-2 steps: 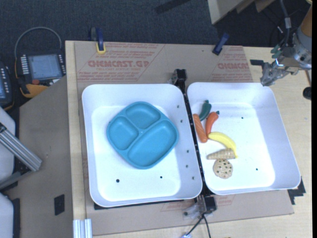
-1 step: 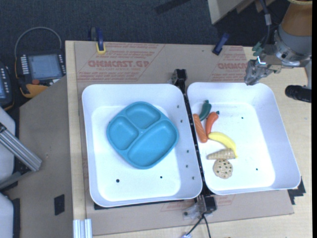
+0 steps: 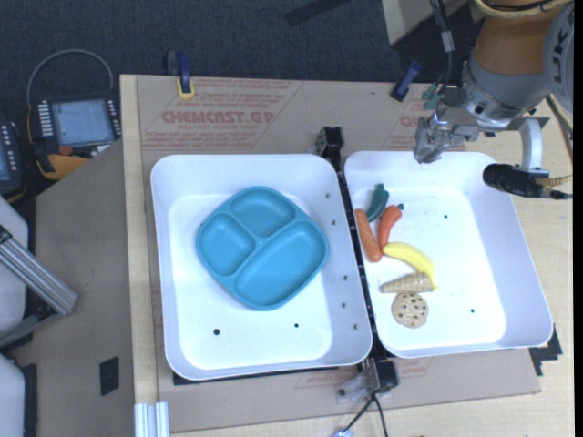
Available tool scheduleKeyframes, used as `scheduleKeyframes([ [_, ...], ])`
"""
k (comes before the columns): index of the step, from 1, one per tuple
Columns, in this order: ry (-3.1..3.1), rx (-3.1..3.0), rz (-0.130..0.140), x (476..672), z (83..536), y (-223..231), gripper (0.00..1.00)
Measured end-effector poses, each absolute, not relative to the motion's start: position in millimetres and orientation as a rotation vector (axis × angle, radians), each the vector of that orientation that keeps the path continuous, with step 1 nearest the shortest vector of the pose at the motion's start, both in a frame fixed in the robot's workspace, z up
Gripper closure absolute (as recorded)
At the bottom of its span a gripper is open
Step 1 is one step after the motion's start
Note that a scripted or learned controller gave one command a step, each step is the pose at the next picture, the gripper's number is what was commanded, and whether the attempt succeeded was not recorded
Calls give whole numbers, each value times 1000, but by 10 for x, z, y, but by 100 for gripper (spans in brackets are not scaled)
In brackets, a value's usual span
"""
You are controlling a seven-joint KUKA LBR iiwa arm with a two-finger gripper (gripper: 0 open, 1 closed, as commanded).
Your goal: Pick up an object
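Claw (image 3: 428, 150) hung over far rim of right bin (image 3: 510, 244), fingers pointing down; whether apart or together, cannot tell, view too small. Nothing visible between them. Inside right bin, along its left side: two orange carrots (image 3: 369, 235), yellow banana (image 3: 410, 259) just nearer than carrots, what looked like wafer cone (image 3: 405, 285) beside banana, round cookie (image 3: 410, 310) nearest. All well apart from claw. Left of right bin, left bin (image 3: 182, 335) carried blue divided plate (image 3: 262, 246).
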State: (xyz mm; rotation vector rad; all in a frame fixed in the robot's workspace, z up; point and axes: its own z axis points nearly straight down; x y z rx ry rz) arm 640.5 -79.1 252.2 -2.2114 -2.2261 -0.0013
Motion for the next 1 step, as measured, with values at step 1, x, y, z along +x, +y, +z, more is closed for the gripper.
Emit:
scheduleKeyframes([
  [1, -2226, -2213, -1, 6440, 2518, -323, 100],
])
